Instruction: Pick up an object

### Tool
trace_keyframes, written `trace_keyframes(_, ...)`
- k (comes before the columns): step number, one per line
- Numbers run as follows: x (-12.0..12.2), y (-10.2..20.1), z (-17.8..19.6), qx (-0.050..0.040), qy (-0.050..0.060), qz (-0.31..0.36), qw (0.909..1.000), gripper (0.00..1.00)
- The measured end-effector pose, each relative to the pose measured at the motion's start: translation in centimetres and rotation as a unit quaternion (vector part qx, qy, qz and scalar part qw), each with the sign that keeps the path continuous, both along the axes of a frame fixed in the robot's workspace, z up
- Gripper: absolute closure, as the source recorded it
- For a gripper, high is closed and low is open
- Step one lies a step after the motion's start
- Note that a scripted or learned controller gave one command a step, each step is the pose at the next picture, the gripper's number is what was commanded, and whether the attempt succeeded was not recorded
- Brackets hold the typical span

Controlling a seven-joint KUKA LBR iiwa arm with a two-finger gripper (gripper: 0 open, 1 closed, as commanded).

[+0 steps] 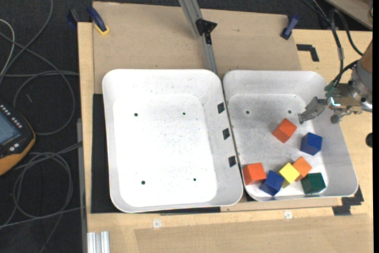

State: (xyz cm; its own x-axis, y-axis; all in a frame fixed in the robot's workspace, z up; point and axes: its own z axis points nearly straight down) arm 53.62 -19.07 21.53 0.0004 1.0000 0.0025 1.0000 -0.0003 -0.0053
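Several small cubes lie in the right bin (260, 101). An orange cube (285, 130) sits alone near the middle, with a blue cube (311, 143) just to its right. Along the front wall are an orange cube (254, 173), a blue cube (273, 182), a yellow cube (289, 173), another orange cube (302, 166) and a green cube (313, 183). My gripper (320, 116) hovers over the bin's right side, above and to the right of the lone orange cube. It is open and holds nothing.
The left bin (118, 127) stands beside the right one, with black clips along the shared wall. A metal pole (188, 0) rises from the back of the bench. Blue clamps (98, 21) hold the board's far corners. Cables and a handheld pendant lie on the floor at left.
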Motion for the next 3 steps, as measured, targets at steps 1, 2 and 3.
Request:
trace_keyframes(1, 0.1, 0.0, 0.3, -0.0007, -0.003, 0.001, 1.0, 0.0)
trace_keyframes(2, -0.4, -0.2, -6.0, 0.0002, 0.001, 0.0, 1.0, 0.0)
trace_keyframes(3, 0.0, -0.6, -10.5, -0.0062, -0.008, -0.001, 0.9999, 0.0)
